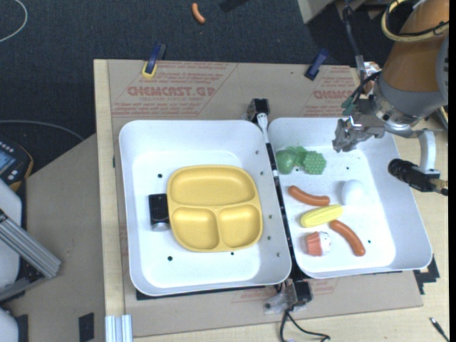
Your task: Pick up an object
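Camera view: the left bin carries a yellow divided tray with a small black block touching its left edge. The right bin holds green broccoli, two sausages, a corn cob, a white egg and a red-and-white piece. The gripper hovers upper right over the broccoli's bin; finger spread impossible to tell, nothing visibly held.

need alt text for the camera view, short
A grey arm's gripper hovers over the right bin, which holds toy broccoli, two sausages, corn and a white egg. The left bin holds a yellow divided tray.
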